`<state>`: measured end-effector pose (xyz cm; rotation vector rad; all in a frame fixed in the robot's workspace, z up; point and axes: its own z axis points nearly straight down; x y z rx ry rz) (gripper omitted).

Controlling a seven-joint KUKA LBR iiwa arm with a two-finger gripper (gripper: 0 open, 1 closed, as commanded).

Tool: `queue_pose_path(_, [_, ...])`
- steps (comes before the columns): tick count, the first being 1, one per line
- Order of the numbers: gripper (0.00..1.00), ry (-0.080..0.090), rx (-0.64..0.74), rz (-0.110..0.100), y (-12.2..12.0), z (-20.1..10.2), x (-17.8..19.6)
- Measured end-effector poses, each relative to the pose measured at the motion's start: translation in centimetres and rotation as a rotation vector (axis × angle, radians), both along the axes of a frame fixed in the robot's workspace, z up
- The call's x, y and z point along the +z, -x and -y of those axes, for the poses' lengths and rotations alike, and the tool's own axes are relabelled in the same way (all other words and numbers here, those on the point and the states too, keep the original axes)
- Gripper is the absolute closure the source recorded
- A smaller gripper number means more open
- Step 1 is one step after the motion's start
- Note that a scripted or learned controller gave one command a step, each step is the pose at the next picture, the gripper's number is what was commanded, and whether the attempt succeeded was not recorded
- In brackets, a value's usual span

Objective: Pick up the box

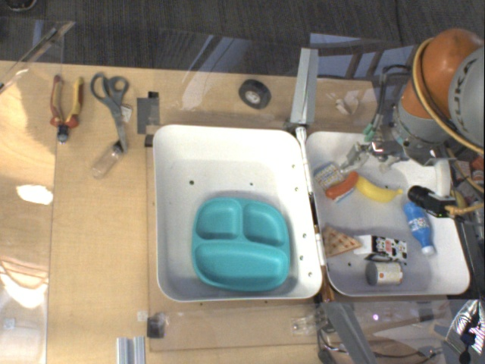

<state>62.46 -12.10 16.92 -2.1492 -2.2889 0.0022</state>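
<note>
Gripper [362, 152]: hovering over the right bin's [455, 283] far-left part; holding nothing that I can see.
Box [388, 246]: lying near-centre in that bin, untouched.
Progress: pickup not yet started; reach, grasp, lift remaining.

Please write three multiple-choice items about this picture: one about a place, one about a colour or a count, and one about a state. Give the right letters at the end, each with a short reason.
1. Where does the divided tray lie?
A. in the left bin
B. in the right bin
C. on the bare bench

2. What colour is the tray?
A. red
B. teal
C. yellow

3. How does the blue bottle rest?
A. standing upright
B. lying on its side
C. hanging from the gripper

Key: 1 A, the tray sits inside the left bin. 2 B, its surface is teal. 3 B, the bottle lies flat on the floor of the right bin, near the banana.
</note>
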Motion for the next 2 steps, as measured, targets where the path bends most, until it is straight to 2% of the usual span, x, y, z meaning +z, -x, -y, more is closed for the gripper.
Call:
queue_pose_path(1, [0.0, -0.003, -0.336, 0.017, -1.2, -2.6, -7.7])
queue_pose_path(2, [1.0, -0.002, -0.329, 0.025, -1.6, -2.7, -6.6])
